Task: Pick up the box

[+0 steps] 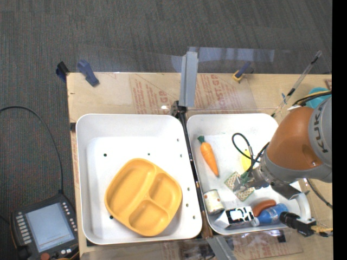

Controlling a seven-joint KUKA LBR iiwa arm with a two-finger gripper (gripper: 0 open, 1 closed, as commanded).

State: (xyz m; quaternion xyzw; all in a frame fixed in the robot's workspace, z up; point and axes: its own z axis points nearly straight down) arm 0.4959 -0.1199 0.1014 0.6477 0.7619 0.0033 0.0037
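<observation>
1. Box placement comes first, since it lies nearest the camera. What I take for the box is the small black-and-white carton lying flat against the near wall of the right bin. A blue bottle touches its right end, a reddish oblong lies just behind that, and a pale roll sits just to its left.
2. Handling, as a judgement: it looks like light, stiff card with a smooth printed skin, so it should lift easily but could dent or slide under a hard pinch. The best hold seems to be across its short width near the middle. The left end is the freer one, because the bottle crowds the right end and the bin wall crowds the near long side.
3. Next back, the gripper hangs low over the bin, just behind the box and apart from it. A patterned tan piece shows at its tip, but I cannot tell whether that is a separate item. Whether the gripper is spread or pressed together cannot be made out, and nothing is visibly held.
4. Farther back lie a carrot, a yellow scrap and a loop of black cable.
5. To the left, the other bin holds a yellow divided plate.
</observation>
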